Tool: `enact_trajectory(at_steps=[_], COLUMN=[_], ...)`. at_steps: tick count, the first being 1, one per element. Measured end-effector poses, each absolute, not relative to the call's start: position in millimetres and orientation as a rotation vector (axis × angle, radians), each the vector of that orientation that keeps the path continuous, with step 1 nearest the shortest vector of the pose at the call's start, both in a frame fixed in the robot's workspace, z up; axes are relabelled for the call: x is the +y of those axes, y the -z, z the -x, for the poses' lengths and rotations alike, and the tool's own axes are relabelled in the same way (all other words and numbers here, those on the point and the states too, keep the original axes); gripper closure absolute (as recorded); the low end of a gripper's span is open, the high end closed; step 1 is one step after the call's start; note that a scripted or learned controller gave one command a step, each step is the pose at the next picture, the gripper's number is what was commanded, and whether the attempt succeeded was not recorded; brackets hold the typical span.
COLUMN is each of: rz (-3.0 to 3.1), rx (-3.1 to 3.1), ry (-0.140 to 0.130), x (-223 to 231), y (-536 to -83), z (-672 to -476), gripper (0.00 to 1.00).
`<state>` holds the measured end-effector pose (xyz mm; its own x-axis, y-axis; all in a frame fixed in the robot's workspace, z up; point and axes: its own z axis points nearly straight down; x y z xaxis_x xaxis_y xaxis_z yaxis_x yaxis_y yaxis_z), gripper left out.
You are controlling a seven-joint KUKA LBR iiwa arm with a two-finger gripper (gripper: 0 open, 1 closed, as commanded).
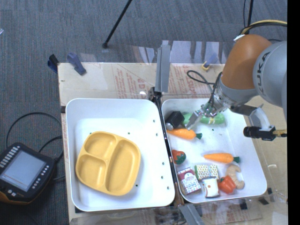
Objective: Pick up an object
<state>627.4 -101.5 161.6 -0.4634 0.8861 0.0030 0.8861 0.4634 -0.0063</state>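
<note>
My gripper (197, 117) hangs low over the back of the right bin (251, 149), between a black object (174, 118) on its left and a green item (214, 120) on its right. Just in front of it lies an orange carrot (183, 134). A second carrot (219, 157) lies further forward, mid-bin. A small red fruit (178, 156) sits by the bin's left wall. I see nothing lifted off the bin floor.
At the right bin's front are a red-and-white box (189, 181), a checkered packet (206, 171), a small carton (211, 187), a red pepper (227, 185) and a beige piece (233, 171). A yellow divided plate (108, 162) lies in the left bin (84, 111).
</note>
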Motion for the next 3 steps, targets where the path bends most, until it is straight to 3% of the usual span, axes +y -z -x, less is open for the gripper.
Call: enact_trajectory(at_steps=[1,2,3], rz=[1.5,1.87,1.926], rx=[-2.749,-2.514,-2.482], ry=[-0.006,-0.005,0.001], x=[-85.2,-126.4,-159.5], y=[-83.7,-93.0,-140.5], z=[-568.0,-517.0,-596.4], gripper=[0.0,0.0,0.0])
